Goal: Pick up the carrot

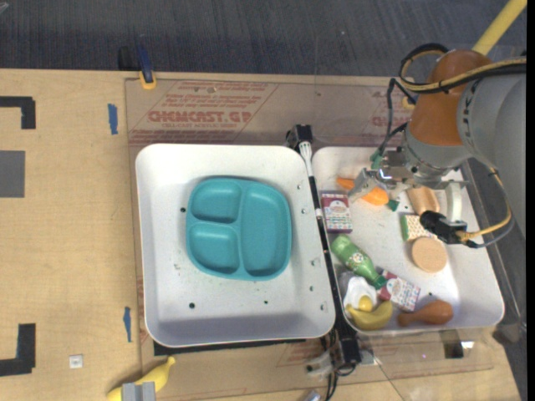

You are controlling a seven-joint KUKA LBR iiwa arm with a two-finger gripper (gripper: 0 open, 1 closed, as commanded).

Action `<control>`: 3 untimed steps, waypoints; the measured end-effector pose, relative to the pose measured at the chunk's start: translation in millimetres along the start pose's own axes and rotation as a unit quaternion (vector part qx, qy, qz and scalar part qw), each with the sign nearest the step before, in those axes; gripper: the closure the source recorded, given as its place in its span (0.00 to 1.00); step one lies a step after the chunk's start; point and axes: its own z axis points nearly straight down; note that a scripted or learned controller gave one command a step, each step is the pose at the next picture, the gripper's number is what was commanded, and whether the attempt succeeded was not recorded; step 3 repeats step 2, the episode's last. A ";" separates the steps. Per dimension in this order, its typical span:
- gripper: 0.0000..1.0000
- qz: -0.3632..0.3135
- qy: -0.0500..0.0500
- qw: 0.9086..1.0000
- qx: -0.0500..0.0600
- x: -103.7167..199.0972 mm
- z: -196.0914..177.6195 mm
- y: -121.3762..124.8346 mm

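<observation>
Camera view, right bin (476,291): item of interest, carrot (378,196), short, orange, lying on the bin floor in the far half, nearer the wall that faces the left bin (159,224). Tool: gripper (371,182), hanging over the carrot's far-left end, touching it or just above it. How wide it stands and whether it has hold of anything cannot be told from this angle, so the carrot is entered as not held. Step in hand, by judgement: descent and closing on the carrot. Handling note: centre over the thick middle of the carrot rather than its end, set the closing line across its short width, go down to the bin floor before closing, then lift straight up. A smooth tapered body may slip out if pinched near the tip. Neighbours: small orange piece (345,182) just left of the gripper, similar in colour and easily mistaken for the target; printed carton (337,211) near, toward the viewer; tan roll (422,199) just right of the carrot; green-labelled packet (414,226) and round tan disc (430,255) nearer the viewer than the roll. Obstruction, by judgement: tan roll and small orange piece flank the approach closely, and a wide opening risks nudging either. Well apart: green bottle (355,259), banana (372,314), brown drumstick-shaped item (428,312). Left bin: teal divided plate (240,228), no bearing on the pick.
</observation>
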 end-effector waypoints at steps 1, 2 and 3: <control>1.00 -0.001 0.000 1.000 0.005 0.3 -8.0 -1.9; 1.00 -0.064 0.002 0.998 -0.001 81.2 -92.1 32.6; 1.00 -0.064 0.002 0.998 -0.001 81.2 -92.1 32.6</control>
